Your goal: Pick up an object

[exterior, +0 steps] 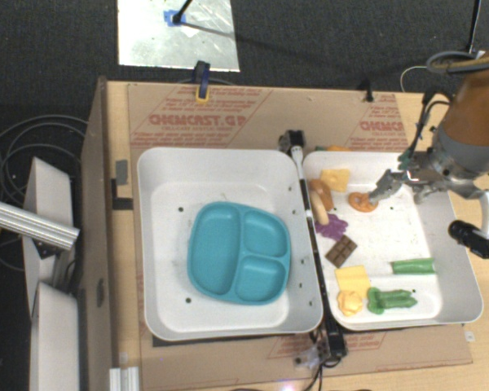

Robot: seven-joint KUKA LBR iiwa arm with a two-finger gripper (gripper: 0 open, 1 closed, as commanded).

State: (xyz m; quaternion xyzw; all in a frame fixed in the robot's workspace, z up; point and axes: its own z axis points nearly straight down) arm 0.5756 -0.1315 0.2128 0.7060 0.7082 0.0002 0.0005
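One small orange ring-shaped toy

We read red lettering printed on the brown cardboard sheet that lies under the two bins. Above the left bin one run of capitals shows, seemingly "CHEMCAST. GP", though the letters are blurred and we cannot be sure of each one. The same red print repeats at a slant on the cardboard's far right part, near the arm, where only a fragment is legible. Smaller red lines beside these marks are too fine for us to make out.
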